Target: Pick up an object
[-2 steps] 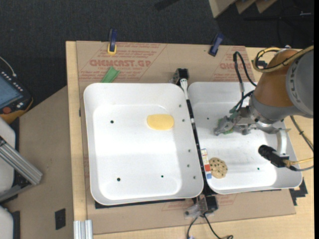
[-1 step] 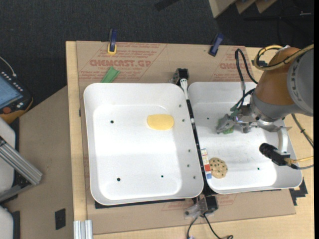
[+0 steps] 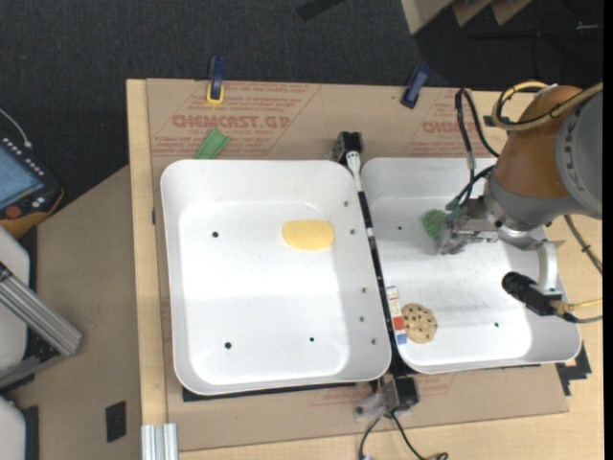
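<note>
**Reaching for the green piece in the right bin**

Hanging low over the right bin (image 3: 479,338), the gripper (image 3: 450,235) sits just beside a small green object (image 3: 435,222), touching it or nearly so. Whether the tool is apart or together cannot be told from this slant, and nothing shows the green object caught in it, so I would not call it held. The arm (image 3: 536,166) comes in from the right and bends down steeply, which suits a top-down grab at something lying flat on the bin floor.

The green object is small and lumpy; its long axis, if any, is too unclear to name. A cookie (image 3: 419,323) lies near the right bin's front left corner, well apart from the gripper. In the left bin (image 3: 192,286) a yellow oval (image 3: 308,235) rests with its long axis running left to right.
</note>
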`<state>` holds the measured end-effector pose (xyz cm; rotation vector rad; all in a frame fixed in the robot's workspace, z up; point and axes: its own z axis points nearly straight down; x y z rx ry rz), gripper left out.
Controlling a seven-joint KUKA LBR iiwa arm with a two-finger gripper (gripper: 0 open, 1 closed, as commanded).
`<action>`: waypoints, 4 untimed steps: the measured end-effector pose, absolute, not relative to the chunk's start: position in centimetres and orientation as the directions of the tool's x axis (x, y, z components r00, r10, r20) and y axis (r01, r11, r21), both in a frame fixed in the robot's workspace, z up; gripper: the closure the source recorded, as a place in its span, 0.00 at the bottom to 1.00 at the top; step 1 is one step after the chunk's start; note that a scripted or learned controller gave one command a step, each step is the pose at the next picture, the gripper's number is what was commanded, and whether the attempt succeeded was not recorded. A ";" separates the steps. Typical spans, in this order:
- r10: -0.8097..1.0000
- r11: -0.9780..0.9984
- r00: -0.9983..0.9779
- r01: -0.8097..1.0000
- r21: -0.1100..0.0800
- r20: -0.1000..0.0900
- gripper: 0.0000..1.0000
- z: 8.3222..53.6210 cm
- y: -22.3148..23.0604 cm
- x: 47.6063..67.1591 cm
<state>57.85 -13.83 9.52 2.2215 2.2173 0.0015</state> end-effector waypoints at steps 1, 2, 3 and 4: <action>1.000 -0.003 0.003 1.000 0.005 -0.002 1.00 10.5 -13.8 57.9; 1.000 -0.004 0.004 1.000 0.008 -0.003 1.00 11.5 -13.8 57.9; 1.000 -0.006 0.006 1.000 0.019 -0.011 1.00 29.1 -20.4 53.1; 1.000 -0.005 0.005 1.000 -0.005 0.001 1.00 26.0 -22.6 47.6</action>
